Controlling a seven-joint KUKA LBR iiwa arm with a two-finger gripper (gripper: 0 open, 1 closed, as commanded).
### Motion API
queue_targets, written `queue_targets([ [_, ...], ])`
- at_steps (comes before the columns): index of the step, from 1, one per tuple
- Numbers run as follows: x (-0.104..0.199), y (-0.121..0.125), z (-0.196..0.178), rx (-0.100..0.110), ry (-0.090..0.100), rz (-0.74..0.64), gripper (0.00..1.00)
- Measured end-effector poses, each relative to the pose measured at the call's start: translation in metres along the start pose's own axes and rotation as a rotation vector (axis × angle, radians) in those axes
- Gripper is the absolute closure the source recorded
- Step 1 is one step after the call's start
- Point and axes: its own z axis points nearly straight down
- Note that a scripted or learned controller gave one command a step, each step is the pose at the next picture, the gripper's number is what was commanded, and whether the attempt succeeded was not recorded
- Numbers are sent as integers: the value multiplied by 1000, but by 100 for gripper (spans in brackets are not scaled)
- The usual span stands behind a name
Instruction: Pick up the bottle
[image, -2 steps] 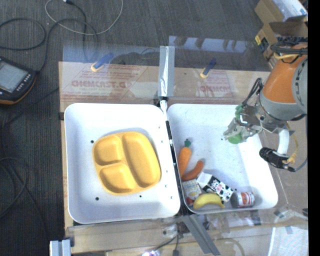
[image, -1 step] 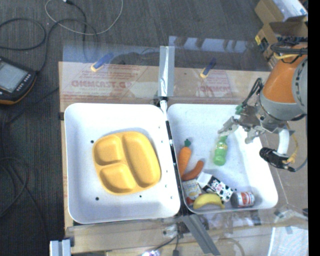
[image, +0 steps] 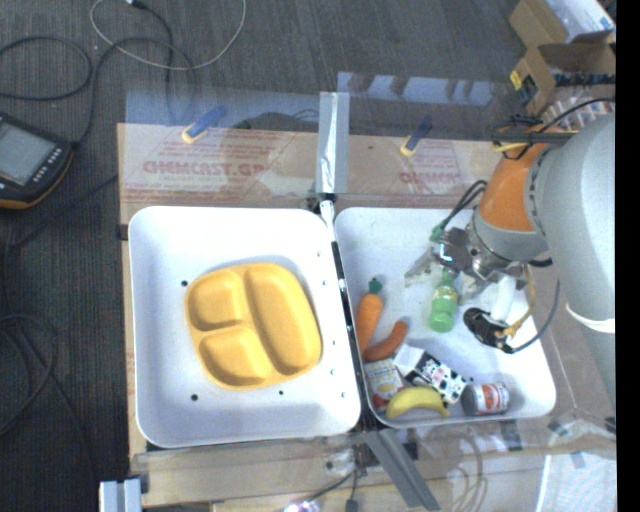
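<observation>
A small green bottle (image: 442, 307) with a pale cap lies in the right bin (image: 392, 232), near its middle. My gripper (image: 458, 280) hangs right over the bottle's upper end, coming in from the right under the orange band of the arm. Its fingers look spread, one grey finger (image: 419, 267) reaching out to the left of the bottle's cap. The gripper looks open; nothing is clamped between its fingers. The bottle rests on the bin floor.
In the right bin, an orange carrot (image: 370, 313) and a reddish sausage (image: 387, 340) lie left of the bottle. A banana (image: 415, 402), a can (image: 486, 398) and a black-and-white item (image: 440, 375) sit along the front. A yellow divided plate (image: 255, 322) lies in the left bin (image: 160, 250).
</observation>
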Motion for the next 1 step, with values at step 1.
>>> queue_targets([
  [1,0,0,-7,3,-3,-2,100],
])
